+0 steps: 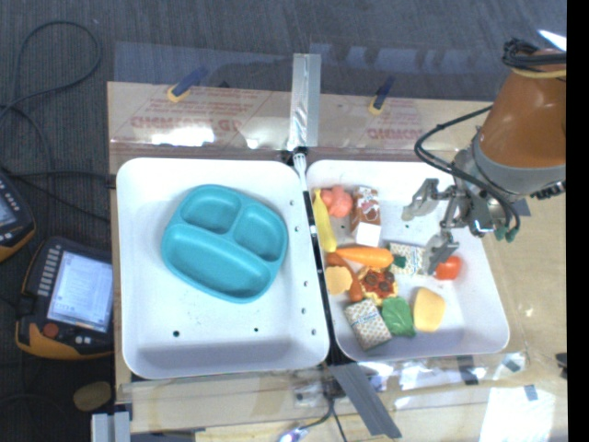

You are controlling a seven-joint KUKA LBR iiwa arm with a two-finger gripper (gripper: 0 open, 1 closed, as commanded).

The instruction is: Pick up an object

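gripper: we see two grey fingers spread apart, one toward the back of the right bin, the other lower and nearer the toys; nothing sits between them. it hangs over the right-hand part of the right bin.

red tomato: just beside the lower finger; we cannot tell if they touch.

patterned packet: just left of that finger, lying flat.

carrot: orange, lying across the middle of the pile, left of the packet.

yellow lemon-like piece: near the front of the bin, next to a green pepper.

second patterned packet: at the front left of the pile, touching the green pepper.

dark red and orange cluster: under the carrot (too jumbled for us to name its parts).

banana: yellow, along the left wall of the right bin.

pink piece and brown-and-white carton: at the back of the pile, side by side.

arm: orange band above a grey wrist, entering from the right edge of the view.

left bin: holds a teal divided plate with three compartments, set at a slant.

bench surroundings: a handheld pendant and black cables on the floor at left.
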